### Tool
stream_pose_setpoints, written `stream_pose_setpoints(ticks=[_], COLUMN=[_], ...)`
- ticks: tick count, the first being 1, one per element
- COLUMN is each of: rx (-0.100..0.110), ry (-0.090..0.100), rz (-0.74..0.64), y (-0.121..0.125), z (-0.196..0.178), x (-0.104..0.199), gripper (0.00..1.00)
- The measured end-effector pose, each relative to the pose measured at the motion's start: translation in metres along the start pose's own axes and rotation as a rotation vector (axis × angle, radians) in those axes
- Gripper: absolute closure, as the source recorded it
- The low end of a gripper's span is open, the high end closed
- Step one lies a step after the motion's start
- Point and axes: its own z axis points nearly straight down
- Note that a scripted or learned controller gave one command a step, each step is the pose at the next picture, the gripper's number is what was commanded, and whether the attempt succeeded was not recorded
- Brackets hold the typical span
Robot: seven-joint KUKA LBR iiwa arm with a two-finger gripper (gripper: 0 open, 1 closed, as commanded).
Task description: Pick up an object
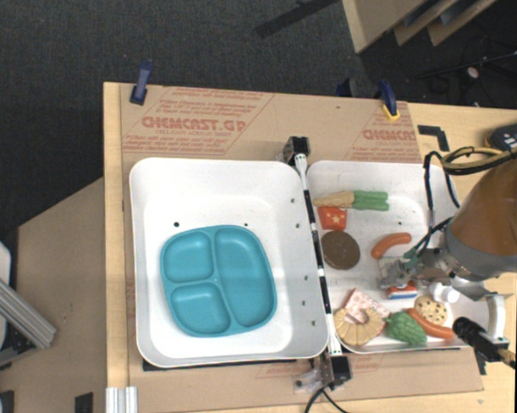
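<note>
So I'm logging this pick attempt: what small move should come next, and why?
Probably lower the gripper straight down and close. It sits low in the right bin, over a small red and blue item, beside the sausage, with nothing visibly held.

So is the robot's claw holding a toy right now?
Gripper: down in the right bin among the toys; whether it grips anything cannot be told.

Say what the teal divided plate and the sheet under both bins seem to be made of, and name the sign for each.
Teal divided plate: probably moulded plastic, one even colour, soft sheen, rounded compartment ridges. Sheet under the bins: looks like brown paper masking, matt tan with repeated red printing; what it covers cannot be told.
</note>
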Motion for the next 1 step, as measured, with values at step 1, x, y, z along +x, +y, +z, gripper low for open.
stream_pose_setpoints(ticks=[1], rx=[-0.010], ry=[0.002], rz=[-0.012], y=[0.0280], z=[-0.0958], x=[0.0868], gripper=[1.00])
